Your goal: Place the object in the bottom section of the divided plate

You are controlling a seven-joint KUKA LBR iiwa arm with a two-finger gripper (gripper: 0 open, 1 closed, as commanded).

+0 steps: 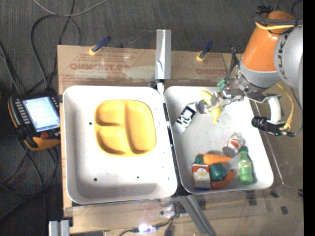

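Note:
A yellow divided plate (126,127) lies in the left white bin (78,181), with one long section on its right side and two smaller ones on its left. My gripper (216,101) hangs over the upper part of the right bin (261,146), directly above a yellow banana-like object (215,113). The gripper covers part of this object, so yellow shows on both sides of it. I cannot see whether the object is held or merely lying beneath the gripper.
A black and white item (186,115) lies just left of the gripper. At the right bin's near end sit a small can (234,145), a green bottle (244,167), an orange carrot (216,158), a carton (200,175) and a teal piece (216,171). A handheld controller (34,117) lies left of the bench.

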